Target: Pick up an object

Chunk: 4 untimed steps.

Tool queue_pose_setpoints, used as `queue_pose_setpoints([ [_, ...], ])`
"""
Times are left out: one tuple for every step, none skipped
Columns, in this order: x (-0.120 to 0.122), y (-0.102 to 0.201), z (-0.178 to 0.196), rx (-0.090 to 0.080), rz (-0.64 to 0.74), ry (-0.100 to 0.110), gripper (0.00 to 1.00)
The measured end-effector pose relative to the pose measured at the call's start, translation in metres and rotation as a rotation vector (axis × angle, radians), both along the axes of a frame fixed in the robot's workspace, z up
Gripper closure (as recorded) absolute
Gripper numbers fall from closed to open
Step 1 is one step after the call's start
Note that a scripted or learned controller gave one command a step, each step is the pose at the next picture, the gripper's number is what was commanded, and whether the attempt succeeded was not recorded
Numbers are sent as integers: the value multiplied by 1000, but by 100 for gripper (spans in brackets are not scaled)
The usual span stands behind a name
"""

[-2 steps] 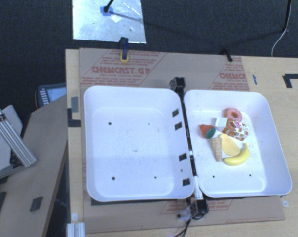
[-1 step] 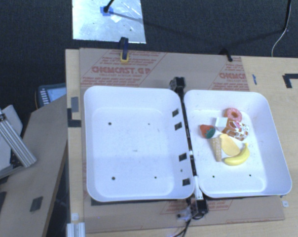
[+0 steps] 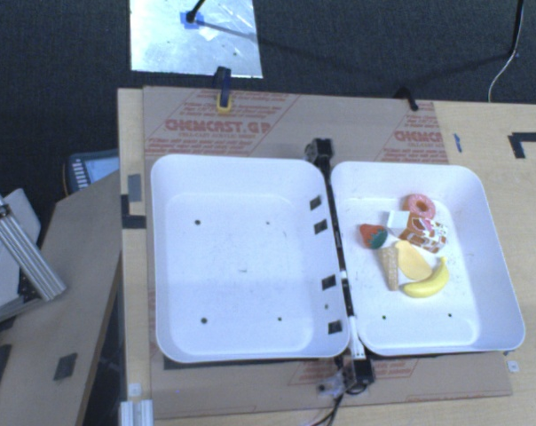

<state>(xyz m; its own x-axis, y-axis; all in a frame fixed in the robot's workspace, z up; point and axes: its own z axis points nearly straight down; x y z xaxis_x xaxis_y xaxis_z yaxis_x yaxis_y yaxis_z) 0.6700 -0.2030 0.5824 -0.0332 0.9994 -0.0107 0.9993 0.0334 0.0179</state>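
On the table (image 3: 481,122) we see two shallow white plastic bins side by side, edges touching: the left white bin (image 3: 241,256) and the right white bin (image 3: 481,327). In the right bin's middle we find a tight cluster: a pink ring doughnut (image 3: 419,206) farthest back, a red-and-green strawberry piece (image 3: 372,235) at the left, a tan cone (image 3: 390,266) in front of it, and a yellow plastic banana (image 3: 428,282) nearest the front, just right of the cone.
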Motion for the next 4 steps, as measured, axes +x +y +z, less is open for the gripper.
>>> queue_pose_setpoints([
  [0, 0, 0, 0, 1, 1, 0],
  [0, 1, 12, -3, 6, -4, 100],
  [0, 1, 11, -2, 7, -3, 0],
  [0, 2, 24, -5, 12, -8, 100],
])
